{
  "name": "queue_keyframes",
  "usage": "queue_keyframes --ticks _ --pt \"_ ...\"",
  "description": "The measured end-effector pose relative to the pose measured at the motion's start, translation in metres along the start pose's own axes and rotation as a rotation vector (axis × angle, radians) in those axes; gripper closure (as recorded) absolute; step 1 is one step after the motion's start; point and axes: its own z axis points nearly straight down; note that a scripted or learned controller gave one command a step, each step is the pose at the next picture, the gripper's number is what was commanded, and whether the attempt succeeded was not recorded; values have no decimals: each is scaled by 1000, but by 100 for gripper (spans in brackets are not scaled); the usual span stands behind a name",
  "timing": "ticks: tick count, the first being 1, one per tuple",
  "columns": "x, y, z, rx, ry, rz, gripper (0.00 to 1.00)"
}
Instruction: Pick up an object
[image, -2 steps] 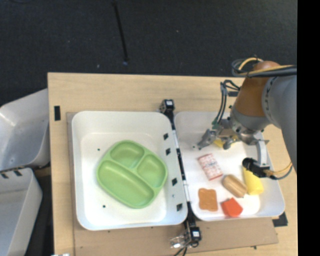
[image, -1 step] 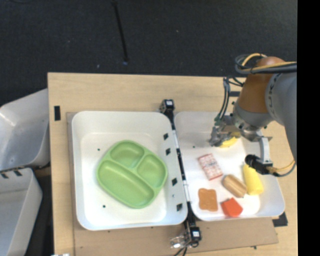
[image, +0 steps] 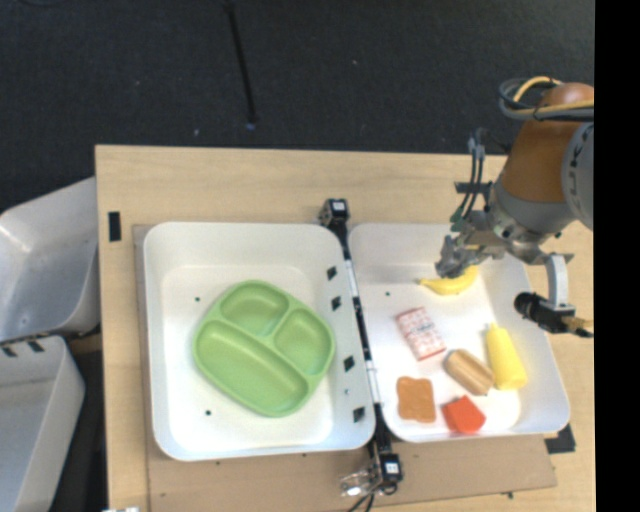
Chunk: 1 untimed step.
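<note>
Gripper (image: 457, 262) low in the right bin (image: 400, 245), directly over a banana (image: 450, 285) near the back wall, touching its top, finger spread impossible to tell

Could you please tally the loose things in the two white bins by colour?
Yellow: 2, the banana under the hand and the corn cob
Green: 1, the divided plate
Orange: 1, the toast slice
Red: 1, the block
Tan: 1, the bread roll
Pink and white: 1, the small packet
Total: 7
</note>
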Motion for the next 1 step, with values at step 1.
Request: queue_keyframes --ticks 1 --pt "-2 1 -15 2 1 -1 100"
